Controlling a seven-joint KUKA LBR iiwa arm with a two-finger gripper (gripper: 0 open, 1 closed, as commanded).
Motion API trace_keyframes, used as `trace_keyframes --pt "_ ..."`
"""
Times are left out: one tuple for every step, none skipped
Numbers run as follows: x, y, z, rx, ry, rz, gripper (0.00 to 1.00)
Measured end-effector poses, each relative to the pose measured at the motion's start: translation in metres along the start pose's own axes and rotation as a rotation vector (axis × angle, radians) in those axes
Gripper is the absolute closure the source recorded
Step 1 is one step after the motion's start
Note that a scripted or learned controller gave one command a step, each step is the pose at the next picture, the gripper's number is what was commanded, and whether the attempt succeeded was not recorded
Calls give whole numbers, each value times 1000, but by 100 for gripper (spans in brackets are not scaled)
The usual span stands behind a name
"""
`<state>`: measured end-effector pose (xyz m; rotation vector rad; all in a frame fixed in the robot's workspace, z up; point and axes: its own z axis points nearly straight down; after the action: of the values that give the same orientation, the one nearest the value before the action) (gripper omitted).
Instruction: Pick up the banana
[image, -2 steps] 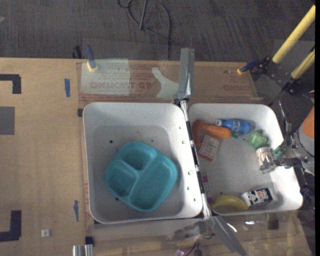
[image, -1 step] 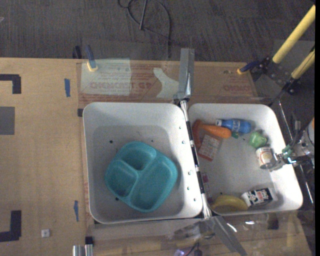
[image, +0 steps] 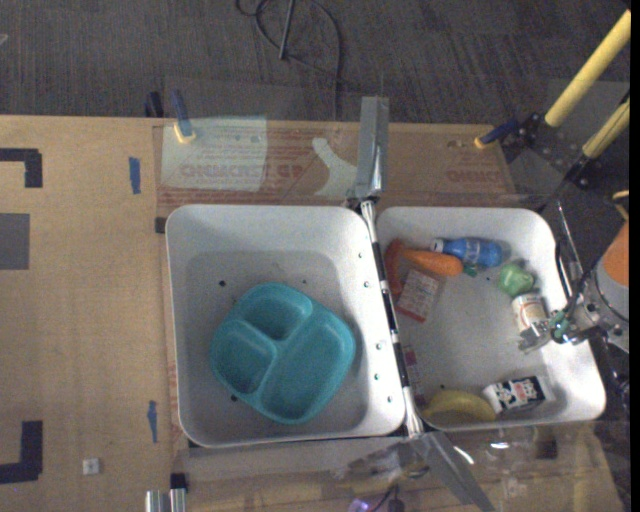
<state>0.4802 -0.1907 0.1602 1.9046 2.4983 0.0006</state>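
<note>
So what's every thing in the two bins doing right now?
Banana: lying at the right bin's near edge, untouched.
Milk carton: on its side beside the banana.
Carrot: lying flat.
Blue bottle: on its side.
Small can: near the gripper.
Teal tray: flat in the left bin.

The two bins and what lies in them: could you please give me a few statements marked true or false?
1. The banana lies in the right bin. True.
2. The teal divided plate sits in the left bin. True.
3. The gripper holds the banana. False: it is at the right bin's right edge, apart from the banana.
4. The milk carton stands beside the plate. False: it lies just right of the banana.
5. The blue bottle lies by the carrot. True.
</note>
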Motion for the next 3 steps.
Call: trace_keyframes --pt "-1 0 -10 -3 -2 3 100" --pt "22 22 -41 -3 -3 -42 100" --pt "-28 -8 -44 -4 -5 -225 100"
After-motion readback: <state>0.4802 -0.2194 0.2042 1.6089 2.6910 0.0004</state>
